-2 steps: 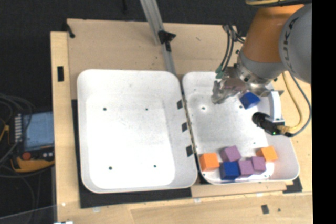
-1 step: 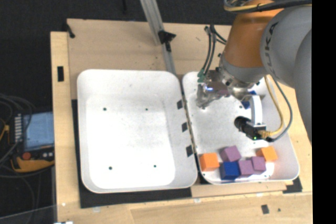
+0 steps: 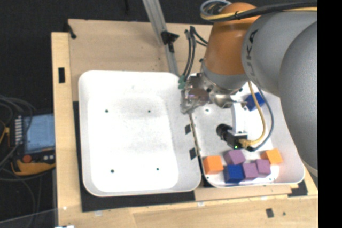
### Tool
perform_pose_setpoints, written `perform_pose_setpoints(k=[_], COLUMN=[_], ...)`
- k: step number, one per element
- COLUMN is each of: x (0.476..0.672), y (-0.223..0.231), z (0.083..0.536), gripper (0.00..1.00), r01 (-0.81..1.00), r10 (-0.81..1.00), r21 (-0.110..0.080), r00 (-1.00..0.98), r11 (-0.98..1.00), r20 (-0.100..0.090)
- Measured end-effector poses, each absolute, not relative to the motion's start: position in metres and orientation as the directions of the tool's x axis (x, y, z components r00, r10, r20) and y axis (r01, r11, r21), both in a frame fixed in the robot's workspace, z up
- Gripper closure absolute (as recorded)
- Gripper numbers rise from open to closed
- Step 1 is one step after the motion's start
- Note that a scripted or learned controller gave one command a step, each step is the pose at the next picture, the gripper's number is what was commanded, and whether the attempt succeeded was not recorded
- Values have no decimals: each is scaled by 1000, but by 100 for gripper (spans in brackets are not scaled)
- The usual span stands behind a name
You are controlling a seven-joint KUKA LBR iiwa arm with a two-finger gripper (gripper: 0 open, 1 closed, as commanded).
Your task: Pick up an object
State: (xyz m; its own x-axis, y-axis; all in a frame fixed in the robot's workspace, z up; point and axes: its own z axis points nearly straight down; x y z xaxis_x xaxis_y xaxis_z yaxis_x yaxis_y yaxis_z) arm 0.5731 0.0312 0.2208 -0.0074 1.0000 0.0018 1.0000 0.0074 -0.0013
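Several small blocks lie along the near edge of the right bin (image 3: 207, 124): an orange block (image 3: 213, 164), a blue block (image 3: 233, 173), purple blocks (image 3: 234, 157) (image 3: 250, 170) (image 3: 263, 166) and another orange block (image 3: 274, 156). A further blue block (image 3: 255, 100) peeks out beside the arm. The gripper (image 3: 191, 97) hangs under the orange wrist band at the bin's far left corner, well apart from the cluster of blocks. The arm hides much of the bin.
The left bin (image 3: 128, 131) sits beside the right one. A slanted metal pole (image 3: 155, 10) rises behind the bins. A black fitting with a green light (image 3: 228, 135) and a cable loop hang off the wrist above the blocks.
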Motion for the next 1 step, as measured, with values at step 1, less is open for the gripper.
perform_pose_setpoints(k=[1], x=[571], y=[84], z=[215], gripper=[100], r01=[1000], r10=[1000], r21=[-2], r00=[-8], r11=[8], r20=[2])
